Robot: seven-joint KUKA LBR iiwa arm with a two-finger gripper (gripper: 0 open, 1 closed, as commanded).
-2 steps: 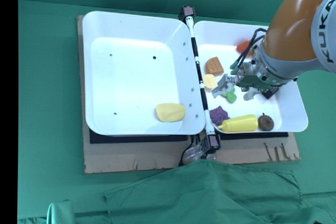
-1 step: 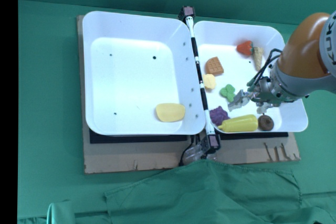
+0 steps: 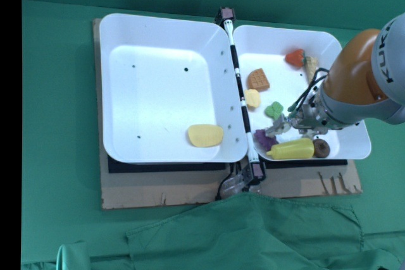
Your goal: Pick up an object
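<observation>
The end effector (image 3: 281, 128) is hanging low in the right bin (image 3: 335, 47), crowded between a purple object (image 3: 264, 139), green piece (image 3: 274, 110) and yellow bottle (image 3: 292, 149) along the front wall. Whether it is open or closed cannot be told. The left bin (image 3: 158, 35) is lying mostly open, a yellow slice (image 3: 205, 135) sitting near its front edge.
</observation>
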